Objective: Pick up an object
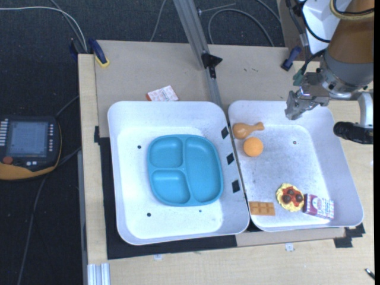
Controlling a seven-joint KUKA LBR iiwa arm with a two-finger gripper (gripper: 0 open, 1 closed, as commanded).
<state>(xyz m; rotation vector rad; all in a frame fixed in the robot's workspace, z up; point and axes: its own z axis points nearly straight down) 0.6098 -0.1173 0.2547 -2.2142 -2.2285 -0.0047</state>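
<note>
The gripper point(296, 110), its opening impossible to tell, is hovering up and right of the orange ball point(253, 147), nothing held.

Your gripper point(295, 108) hangs over the right bin's point(332, 159) far edge. In that bin you've got a drumstick point(246, 129) touching an orange ball point(253, 147) by the left wall, plus a cracker point(262, 208), tart point(289, 197) and carton point(319, 206) along the near edge. The left bin point(127, 159) holds a blue plate point(185, 169).

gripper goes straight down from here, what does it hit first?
Likely bare floor of the right bin near its back rim. The gripper sits right of the drumstick and orange ball. Depth is unclear from this slant.
</note>
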